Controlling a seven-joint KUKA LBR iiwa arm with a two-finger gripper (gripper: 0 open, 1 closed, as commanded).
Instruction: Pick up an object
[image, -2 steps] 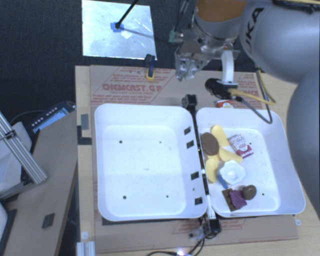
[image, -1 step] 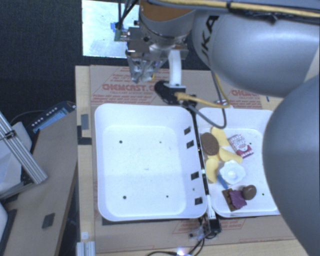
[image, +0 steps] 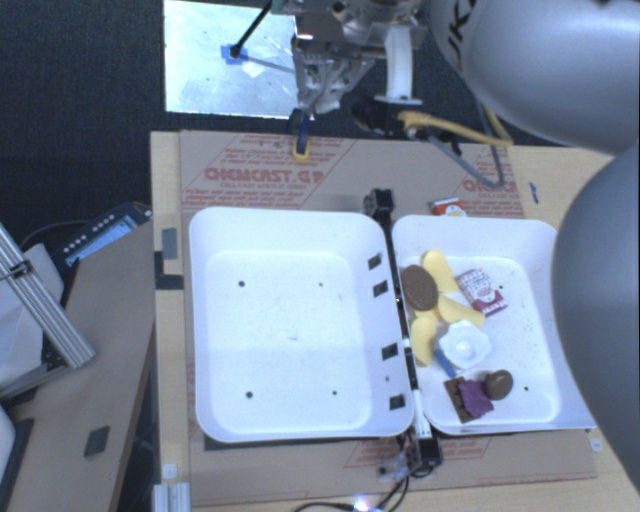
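The right bin (image: 540, 250) holds a loose pile of small things. Among them are a brown round disc (image: 420, 288), pale yellow pieces (image: 440, 270), a red-and-white packet (image: 482, 290), a white cup-like piece (image: 465, 346), a purple-brown block (image: 468, 398) and a small brown lump (image: 498, 383). My gripper (image: 320, 98) hangs at the top of the view, past the far rim of the left bin (image: 290, 222) and well away from the pile. A small blue-and-yellow thing (image: 300, 138) shows just below it; whether it is held or lies on the cardboard is unclear.
Both bins rest on a printed cardboard sheet (image: 260, 172), with black clips (image: 380, 205) along their shared rim. The grey arm (image: 600, 280) covers the right side. A silver plate (image: 215, 60) lies at the back left, and a metal rail (image: 40, 310) stands at the left.
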